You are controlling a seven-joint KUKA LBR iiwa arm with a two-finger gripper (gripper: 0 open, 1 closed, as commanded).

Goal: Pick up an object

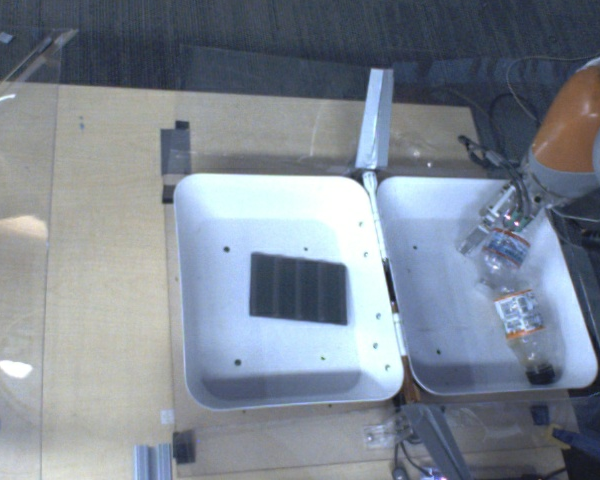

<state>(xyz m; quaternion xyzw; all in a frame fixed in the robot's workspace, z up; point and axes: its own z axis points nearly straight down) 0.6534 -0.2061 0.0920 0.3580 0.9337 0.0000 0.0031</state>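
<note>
A clear plastic bottle (pixel 521 318) with a printed label and a black cap lies in the right bin (pixel 430 298), its cap toward the near right corner. Just above it lies a second clear, crumpled piece (pixel 504 249) with a red and blue label. My gripper (pixel 495 220) hangs over the far right part of this bin, directly at that crumpled piece and apparently touching its upper end. The grey arm with its orange band (pixel 570 118) reaches in from the upper right. A dark ribbed rectangular pad (pixel 298 289) lies flat in the middle of the left bin (pixel 210 228).
A metal post (pixel 374 118) rises behind the seam between the bins. Cables (pixel 500 148) trail behind the right bin. Clamps and brackets (pixel 420 438) sit along the bench's front edge. A clear panel (pixel 20 218) covers the bench's left side.
</note>
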